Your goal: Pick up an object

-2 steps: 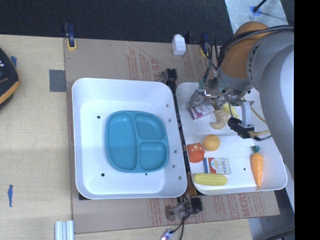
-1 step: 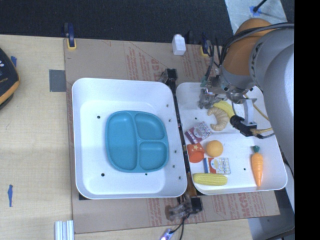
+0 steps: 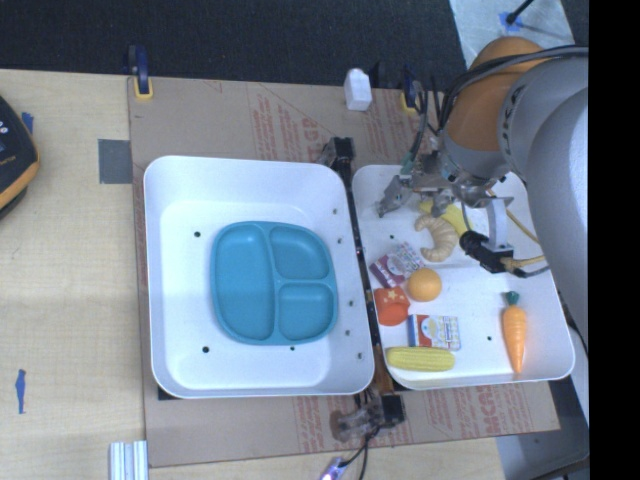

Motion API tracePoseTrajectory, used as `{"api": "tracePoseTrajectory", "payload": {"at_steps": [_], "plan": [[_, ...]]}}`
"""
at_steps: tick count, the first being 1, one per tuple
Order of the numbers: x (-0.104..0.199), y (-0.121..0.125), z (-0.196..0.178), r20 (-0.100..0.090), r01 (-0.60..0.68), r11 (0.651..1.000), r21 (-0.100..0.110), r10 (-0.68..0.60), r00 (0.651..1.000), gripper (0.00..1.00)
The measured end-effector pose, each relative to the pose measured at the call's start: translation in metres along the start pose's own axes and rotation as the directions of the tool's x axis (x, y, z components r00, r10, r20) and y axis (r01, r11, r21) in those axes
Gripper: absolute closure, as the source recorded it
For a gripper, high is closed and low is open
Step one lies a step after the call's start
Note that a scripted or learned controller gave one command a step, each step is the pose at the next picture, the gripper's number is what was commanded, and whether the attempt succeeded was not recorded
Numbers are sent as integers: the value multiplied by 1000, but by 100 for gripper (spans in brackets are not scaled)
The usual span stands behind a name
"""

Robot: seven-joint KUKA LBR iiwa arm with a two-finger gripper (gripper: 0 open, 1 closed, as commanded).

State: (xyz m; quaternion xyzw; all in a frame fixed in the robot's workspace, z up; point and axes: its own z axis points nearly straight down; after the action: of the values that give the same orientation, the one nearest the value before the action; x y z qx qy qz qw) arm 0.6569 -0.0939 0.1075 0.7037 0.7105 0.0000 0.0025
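near edge of right bin: corn cob [image 3: 420, 359] lying flat along the front wall, little printed carton [image 3: 436, 330] just behind it, carrot [image 3: 514, 336] off to the right pointing toward the front
middle of right bin: red tomato-ish thing [image 3: 391, 307] touching an orange ball [image 3: 425, 285], crinkly wrapper [image 3: 397, 263] just behind those
left bin [image 3: 170, 268]: blue divided plate [image 3: 274, 280] sitting in the middle, three compartments
back of right bin [image 3: 480, 363]: tan ginger-looking piece [image 3: 437, 236] and something yellow [image 3: 447, 216] right beside it, both sitting right under the wrist
arm [image 3: 540, 118]: comes in from the right, orange band up top, bent down over the bin's far end
jaws [image 3: 425, 190]: low over the back corner, just beside the yellow thing; honestly can't tell if they're open or closed, or whether they've got anything
worktop [image 3: 70, 298]: light wood, cardboard sheet [image 3: 250, 128] under both bins
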Motion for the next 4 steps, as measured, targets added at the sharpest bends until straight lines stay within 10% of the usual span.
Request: {"api": "tracePoseTrajectory", "payload": {"at_steps": [1,2,3,4], "plan": [[-39,-1,2,-3,-7,1000,5,7,1000,0],[-39,-1,-9,-2,-3,1000,5,3,1000,100],[-39,-1,-9,-2,-2,1000,5,2,1000,0],[-70,-1,-9,-2,-7,1000,3,7,1000,0]]}}
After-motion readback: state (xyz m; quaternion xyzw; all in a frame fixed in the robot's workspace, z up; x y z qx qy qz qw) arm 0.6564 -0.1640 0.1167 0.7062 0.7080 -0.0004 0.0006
